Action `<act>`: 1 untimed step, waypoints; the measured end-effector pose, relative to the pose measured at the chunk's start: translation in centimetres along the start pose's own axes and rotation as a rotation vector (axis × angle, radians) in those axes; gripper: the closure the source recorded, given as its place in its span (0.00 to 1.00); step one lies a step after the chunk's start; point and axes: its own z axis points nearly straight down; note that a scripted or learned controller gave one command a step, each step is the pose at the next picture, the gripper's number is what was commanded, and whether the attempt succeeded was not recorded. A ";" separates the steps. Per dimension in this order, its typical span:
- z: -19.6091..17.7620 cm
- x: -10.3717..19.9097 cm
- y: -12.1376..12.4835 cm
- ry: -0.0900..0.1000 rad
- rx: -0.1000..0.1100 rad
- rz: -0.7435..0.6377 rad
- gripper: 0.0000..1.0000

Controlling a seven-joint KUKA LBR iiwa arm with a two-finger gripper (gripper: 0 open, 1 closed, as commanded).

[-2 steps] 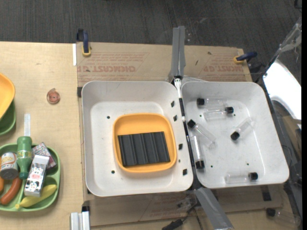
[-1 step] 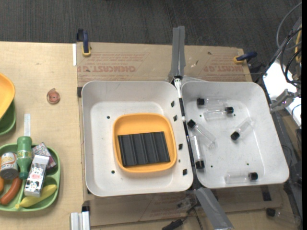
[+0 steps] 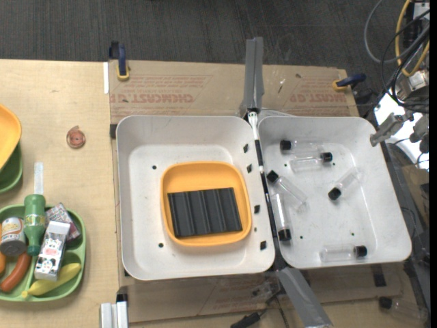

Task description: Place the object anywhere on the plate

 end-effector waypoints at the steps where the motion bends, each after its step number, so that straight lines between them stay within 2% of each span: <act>1: -1.3 -0.2 -2.5 -0.001 0.000 -0.233 0.00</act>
